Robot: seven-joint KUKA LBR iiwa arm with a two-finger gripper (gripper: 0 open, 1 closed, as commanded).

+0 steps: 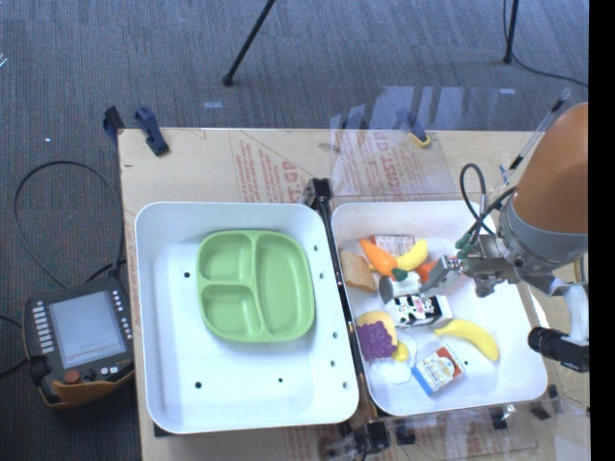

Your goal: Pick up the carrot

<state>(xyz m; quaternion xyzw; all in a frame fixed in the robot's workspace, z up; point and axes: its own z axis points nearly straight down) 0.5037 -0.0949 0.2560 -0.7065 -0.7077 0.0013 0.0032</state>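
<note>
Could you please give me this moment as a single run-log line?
task: pick up carrot | carrot: right bin, beside small banana | gripper: over right bin, near carrot | grasp: not seen

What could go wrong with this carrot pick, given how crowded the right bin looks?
1. The carrot lies wedged among a small banana, a bread slice and a small carton, so the pincer may catch a neighbour instead.
2. The pincer sits right of the carrot, above the black-and-white carton; closing there would probably miss.
3. A push could shove the carrot against the bin wall.
</note>
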